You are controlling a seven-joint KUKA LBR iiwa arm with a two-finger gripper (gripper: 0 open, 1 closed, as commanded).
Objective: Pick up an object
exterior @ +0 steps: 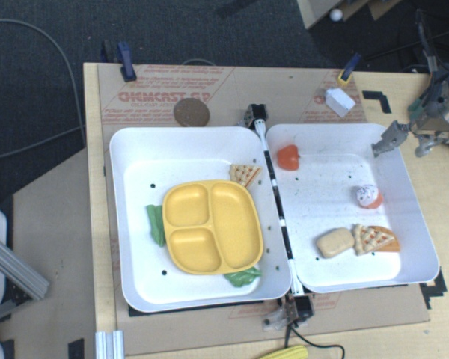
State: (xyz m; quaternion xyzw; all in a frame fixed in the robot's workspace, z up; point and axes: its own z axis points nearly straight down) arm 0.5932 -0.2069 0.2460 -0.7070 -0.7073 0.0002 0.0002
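In the right bin lie a red tomato-like piece at the far left, a small white and pink ball toward the right, and a tan bread roll touching a waffle-patterned slice near the front. My gripper hovers over that bin's far right corner. Its two grey fingers are spread, so it is open with nothing between them. The ball is the closest object, some way in front and to the left of it.
The left bin holds a yellow divided plate, a waffle piece behind it, and green leaves at its left and front. A brown disc and a white block sit on the board behind the bins.
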